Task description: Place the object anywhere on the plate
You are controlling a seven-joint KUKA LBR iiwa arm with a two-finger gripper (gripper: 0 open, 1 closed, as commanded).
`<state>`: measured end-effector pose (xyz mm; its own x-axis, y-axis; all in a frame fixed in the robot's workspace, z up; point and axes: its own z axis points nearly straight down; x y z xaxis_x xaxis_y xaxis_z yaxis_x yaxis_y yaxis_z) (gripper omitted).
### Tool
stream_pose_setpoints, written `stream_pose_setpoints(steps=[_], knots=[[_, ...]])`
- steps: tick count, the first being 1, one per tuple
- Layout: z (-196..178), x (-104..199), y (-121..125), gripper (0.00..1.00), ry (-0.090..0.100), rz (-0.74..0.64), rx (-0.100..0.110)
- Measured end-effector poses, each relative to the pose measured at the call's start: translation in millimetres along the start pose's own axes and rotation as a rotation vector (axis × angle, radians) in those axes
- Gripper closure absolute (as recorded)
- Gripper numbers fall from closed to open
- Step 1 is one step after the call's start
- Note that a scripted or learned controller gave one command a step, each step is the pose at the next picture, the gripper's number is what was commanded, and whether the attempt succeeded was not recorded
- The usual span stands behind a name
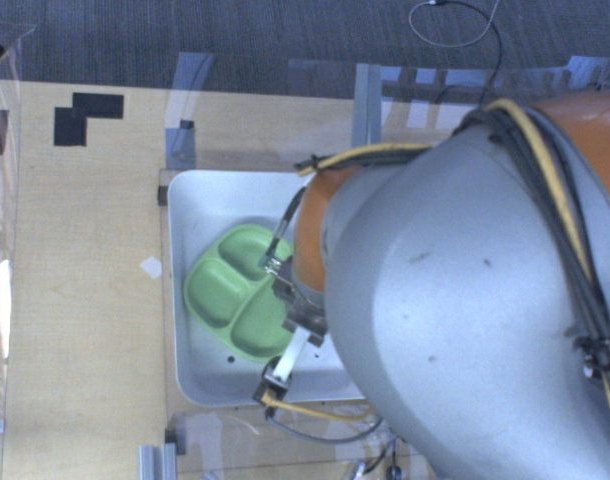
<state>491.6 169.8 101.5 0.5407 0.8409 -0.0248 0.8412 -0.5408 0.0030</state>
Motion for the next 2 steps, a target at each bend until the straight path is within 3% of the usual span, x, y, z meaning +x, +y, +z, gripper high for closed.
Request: stream_pose_setpoints(steps=[1, 2], knots=[[-24.5, -13.8, 19.1, 1.0, 0.026, 0.052, 0.003], [-24.8, -13.9, 19.2, 0.0, 0.026, 0.052, 0.003]])
